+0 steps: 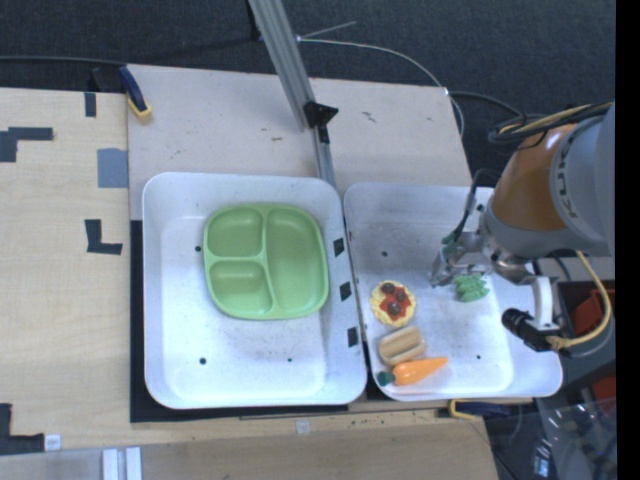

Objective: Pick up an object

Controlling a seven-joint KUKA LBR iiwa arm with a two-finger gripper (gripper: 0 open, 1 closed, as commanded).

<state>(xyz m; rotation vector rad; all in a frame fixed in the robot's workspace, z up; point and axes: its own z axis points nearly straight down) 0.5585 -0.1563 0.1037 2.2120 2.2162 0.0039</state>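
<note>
In the right bin (400, 218) lie a small round pizza toy (392, 303), a hot dog bun (400, 346), an orange carrot (420, 370) and a green leafy toy (469, 288). My gripper (447, 266) hangs low at the bin's right side, just left of and touching or nearly touching the green toy. Whether anything sits between its fingers is hidden by the wrist.
The left bin (170, 358) holds a green divided plate (266, 260). A metal pole (290, 58) slants down to the seam between the bins. Cables and the arm's grey and orange body (545, 193) crowd the right edge.
</note>
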